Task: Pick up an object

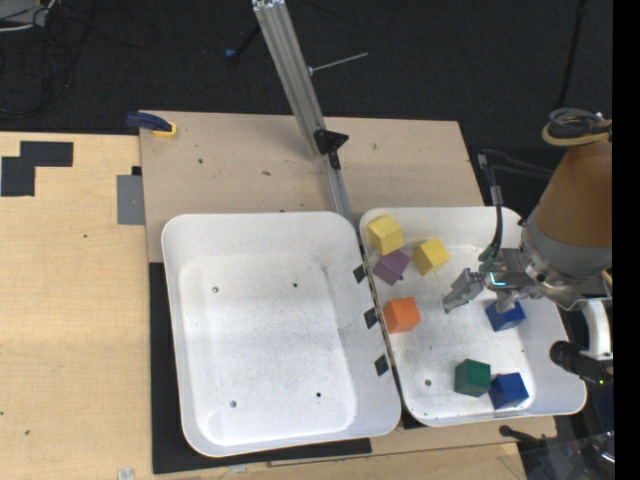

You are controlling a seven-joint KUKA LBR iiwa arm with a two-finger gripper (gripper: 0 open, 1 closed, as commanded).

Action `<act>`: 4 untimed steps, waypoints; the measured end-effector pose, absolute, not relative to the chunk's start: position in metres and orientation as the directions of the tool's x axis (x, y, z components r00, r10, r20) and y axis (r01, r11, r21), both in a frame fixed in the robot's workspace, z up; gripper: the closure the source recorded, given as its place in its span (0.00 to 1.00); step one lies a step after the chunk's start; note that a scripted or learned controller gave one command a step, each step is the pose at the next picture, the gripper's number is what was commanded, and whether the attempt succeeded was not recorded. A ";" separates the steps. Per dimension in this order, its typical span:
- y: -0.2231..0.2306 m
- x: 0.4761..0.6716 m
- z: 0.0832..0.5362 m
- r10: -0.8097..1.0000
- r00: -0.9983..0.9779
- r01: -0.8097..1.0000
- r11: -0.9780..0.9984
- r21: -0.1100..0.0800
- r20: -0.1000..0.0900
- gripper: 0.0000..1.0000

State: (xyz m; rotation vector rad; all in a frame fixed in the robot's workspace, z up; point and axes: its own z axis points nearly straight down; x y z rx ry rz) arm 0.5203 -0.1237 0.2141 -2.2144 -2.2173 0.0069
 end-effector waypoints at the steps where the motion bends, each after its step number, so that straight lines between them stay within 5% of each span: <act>1: -0.125 0.521 0.216 1.000 0.003 1.000 -0.003 -0.003 0.001 0.00; 3: -0.119 0.525 0.110 1.000 0.003 1.000 -0.003 -0.009 0.002 0.00; 4: -0.119 0.526 0.092 1.000 0.005 1.000 -0.005 -0.003 0.001 0.00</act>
